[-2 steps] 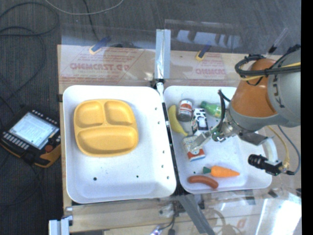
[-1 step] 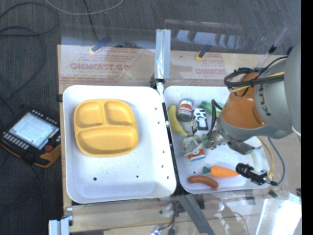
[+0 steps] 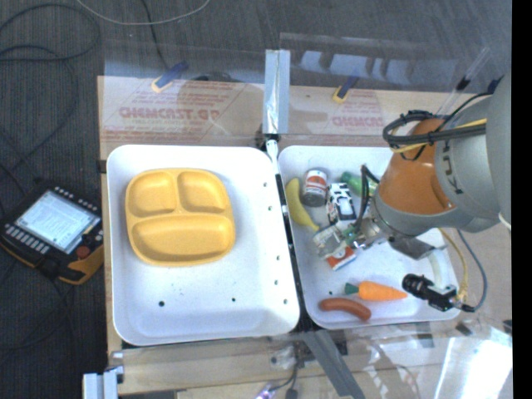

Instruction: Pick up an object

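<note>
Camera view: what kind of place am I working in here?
Likely a robotics lab test bench: two white bins on a board, a teach pendant on the carpet, and toy food such as a carrot and banana.

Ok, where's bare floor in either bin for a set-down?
Left bin: a wide bare strip below the yellow tray. Right bin: crowded; banana, can and arm fill the top, carrot and sausage the bottom.
</note>
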`<state>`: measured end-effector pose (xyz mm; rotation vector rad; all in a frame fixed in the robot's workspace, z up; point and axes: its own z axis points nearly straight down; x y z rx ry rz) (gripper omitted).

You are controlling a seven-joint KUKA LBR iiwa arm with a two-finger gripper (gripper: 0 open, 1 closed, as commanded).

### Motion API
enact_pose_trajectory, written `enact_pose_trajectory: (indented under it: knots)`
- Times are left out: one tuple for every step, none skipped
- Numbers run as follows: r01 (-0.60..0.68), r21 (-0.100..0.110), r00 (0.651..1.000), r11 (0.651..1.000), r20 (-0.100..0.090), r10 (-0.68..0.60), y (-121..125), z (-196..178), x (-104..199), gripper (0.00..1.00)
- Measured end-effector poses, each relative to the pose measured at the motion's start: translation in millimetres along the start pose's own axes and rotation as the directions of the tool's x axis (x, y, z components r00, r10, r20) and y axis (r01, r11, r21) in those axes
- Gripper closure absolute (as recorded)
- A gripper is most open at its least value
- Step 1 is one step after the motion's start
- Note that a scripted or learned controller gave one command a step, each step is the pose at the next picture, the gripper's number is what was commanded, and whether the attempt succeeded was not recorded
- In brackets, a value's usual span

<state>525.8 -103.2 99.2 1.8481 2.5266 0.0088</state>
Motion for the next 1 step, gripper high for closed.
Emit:
enact_pose_trajectory:
  knots:
    - [-0.111, 0.015, 0.994, 0.994, -0.003, 0.111, 5.7, -102.0, 58.0, 1.00]
